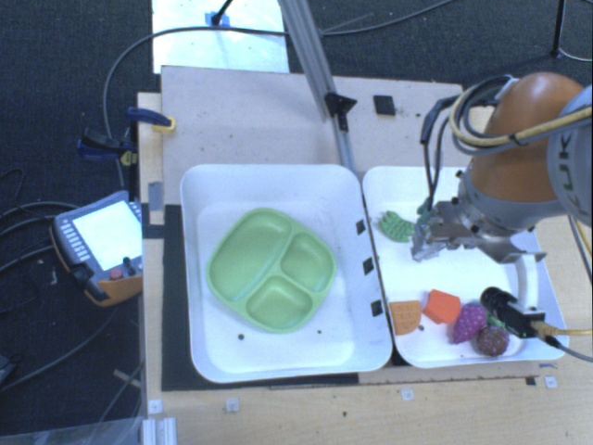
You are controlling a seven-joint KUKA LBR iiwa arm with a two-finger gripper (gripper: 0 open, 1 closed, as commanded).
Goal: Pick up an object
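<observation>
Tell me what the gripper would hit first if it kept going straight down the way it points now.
Most likely the bare white floor of the right bin, just right of the green toy. The gripper points downward there, close beside that toy. Depth is unclear from this slanted view, so it might clip the toy's edge instead.

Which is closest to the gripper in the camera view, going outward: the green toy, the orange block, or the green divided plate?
From the gripper:
1. Green toy, just to its left in the right bin.
2. Orange block, below it near the front of the same bin.
3. Green divided plate, in the left bin.
</observation>
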